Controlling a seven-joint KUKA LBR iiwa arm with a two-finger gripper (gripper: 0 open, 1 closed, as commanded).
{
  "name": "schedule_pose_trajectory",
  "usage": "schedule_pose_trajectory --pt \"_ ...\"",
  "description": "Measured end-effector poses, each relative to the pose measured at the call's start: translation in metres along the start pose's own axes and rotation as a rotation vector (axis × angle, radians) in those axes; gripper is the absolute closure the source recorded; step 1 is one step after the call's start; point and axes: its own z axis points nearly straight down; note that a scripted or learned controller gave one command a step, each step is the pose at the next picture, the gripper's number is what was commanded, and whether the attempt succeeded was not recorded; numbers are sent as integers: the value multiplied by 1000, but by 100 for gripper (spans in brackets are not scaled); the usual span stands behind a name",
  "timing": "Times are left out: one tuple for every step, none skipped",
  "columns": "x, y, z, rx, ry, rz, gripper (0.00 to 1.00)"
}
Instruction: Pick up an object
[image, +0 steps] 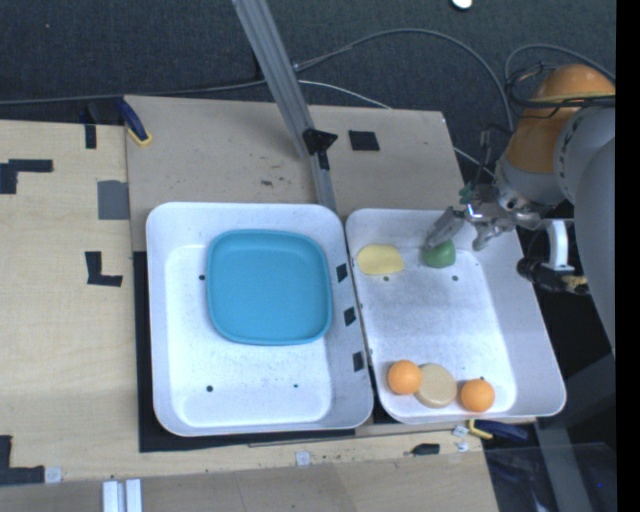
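The bench (60, 300) was a pale wooden surface marked with scraps of black tape (97, 268). 2 shallow white bins lay directly on it, touching side by side: the left bin (175, 400) and the right bin (525, 350). A grey metal bar (290, 95) slanted across its far part.

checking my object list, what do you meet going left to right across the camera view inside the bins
square blue plastic plate → pale yellow rounded object → orange ball → beige round disc → second orange ball
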Motion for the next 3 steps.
schedule_pose_trajectory --pt "1 0 48 -1 -1 0 0" --pt "1 0 36 -4 -2 0 100" --pt "7 9 -17 -8 -2 0 100"
